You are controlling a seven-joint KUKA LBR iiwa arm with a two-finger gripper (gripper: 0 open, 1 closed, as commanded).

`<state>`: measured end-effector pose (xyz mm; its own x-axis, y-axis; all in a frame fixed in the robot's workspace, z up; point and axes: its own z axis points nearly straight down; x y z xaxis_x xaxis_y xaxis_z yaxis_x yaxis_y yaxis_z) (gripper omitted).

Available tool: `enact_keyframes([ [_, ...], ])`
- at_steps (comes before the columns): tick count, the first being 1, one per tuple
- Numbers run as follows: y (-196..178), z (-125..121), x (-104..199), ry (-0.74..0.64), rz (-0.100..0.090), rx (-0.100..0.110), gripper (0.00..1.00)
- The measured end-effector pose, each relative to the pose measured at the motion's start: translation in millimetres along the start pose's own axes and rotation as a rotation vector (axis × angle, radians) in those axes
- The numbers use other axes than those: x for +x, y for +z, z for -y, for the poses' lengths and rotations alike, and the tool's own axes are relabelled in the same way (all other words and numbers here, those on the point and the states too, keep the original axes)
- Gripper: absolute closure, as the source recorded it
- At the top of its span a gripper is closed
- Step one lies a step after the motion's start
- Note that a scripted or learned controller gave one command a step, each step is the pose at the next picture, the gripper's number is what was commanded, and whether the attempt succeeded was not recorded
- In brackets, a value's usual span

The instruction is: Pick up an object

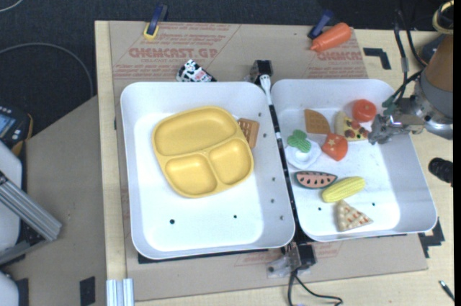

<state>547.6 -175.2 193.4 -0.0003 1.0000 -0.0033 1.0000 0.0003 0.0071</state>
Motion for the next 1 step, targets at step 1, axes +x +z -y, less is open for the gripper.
enact_keyframes([
  [1, -33.8, -1.4, -0.4, -0.001, -0.001, 0.001, 1.00],
])
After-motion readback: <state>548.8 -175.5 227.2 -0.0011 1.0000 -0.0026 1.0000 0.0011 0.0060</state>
